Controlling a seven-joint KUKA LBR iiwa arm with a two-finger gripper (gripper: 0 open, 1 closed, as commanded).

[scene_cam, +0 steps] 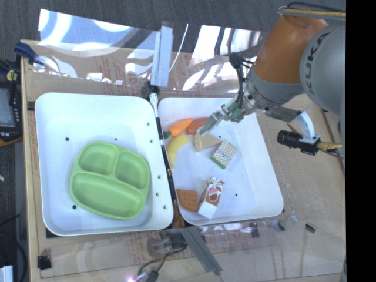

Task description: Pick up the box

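the only letters that can be read are part of "kuka" in dark print on the grey arm (pixel 320 57), at the right of the camera view, just beside its orange band. the box (pixel 225 153) carries a green and white pattern, but any writing on it is too small to read; the same goes for the small carton (pixel 211 197), which shows a red and brown picture over a white base.

the box lies flat near the middle of the right bin (pixel 267 175), turned at a slant, with bare white floor to its right and below it. just to its upper left sits a tan wedge-shaped block (pixel 205 141), very near but whether touching cannot be told. the gripper (pixel 211 122) hangs over the bin's upper part, its tip over that block and beside an orange carrot (pixel 182 126). whether its fingers are spread or closed cannot be told, and nothing shows between them.

a yellow rounded piece (pixel 178 147) sits against the bin's left wall under the carrot. a brown waffle-textured piece (pixel 188 199) rests near the lower left corner, touching the carton's left side. the bin's right half is open floor.

the left bin (pixel 53 116) holds a green divided plate (pixel 110 178) toward its lower middle, with bare floor along the top and left.
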